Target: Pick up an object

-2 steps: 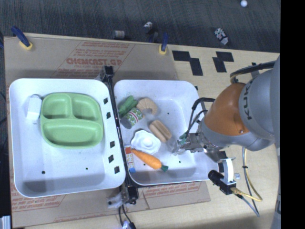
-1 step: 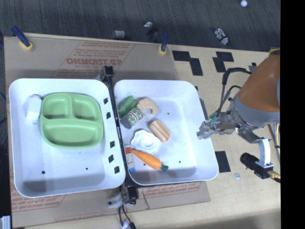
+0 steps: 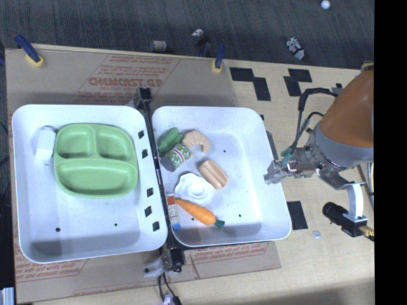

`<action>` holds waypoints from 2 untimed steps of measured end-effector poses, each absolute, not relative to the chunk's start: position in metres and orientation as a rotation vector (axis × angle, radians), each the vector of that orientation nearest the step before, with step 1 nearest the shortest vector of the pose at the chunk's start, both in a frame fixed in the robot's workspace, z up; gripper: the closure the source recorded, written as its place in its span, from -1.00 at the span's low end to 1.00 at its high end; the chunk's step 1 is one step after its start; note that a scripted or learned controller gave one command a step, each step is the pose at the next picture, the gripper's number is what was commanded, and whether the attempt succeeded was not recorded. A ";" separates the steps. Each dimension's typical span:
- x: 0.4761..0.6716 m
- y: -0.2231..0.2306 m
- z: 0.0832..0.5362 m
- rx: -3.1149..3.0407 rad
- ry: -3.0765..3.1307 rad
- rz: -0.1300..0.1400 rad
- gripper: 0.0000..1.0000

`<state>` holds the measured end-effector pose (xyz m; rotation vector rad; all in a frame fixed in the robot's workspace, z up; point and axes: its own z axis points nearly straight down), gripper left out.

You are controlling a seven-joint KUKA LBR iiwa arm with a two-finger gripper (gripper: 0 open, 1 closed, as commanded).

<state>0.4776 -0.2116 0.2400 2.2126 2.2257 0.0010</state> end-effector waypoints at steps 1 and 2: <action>0.477 -0.179 0.229 2.213 2.230 -0.001 1.00; 0.480 -0.174 0.253 2.212 2.226 0.002 1.00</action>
